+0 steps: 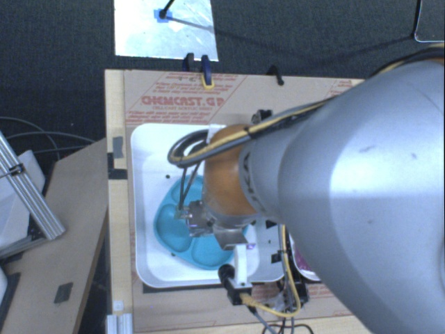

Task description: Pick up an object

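A light-blue, lobed, plate-like object (170,225) lies in the left white bin (149,165), toward its front. My gripper (205,227) hangs low over the right part of this blue object, under the orange band (222,176) of the wrist. The wrist body and its cables hide the gripper's tip and part of the blue object. Whether the gripper touches the object cannot be made out.
The grey arm (361,186) covers the right half of the view and most of the right bin. A sliver of a purple-and-white item (304,264) shows at the right bin's near-left corner. A cardboard sheet (181,99) lies behind the bins.
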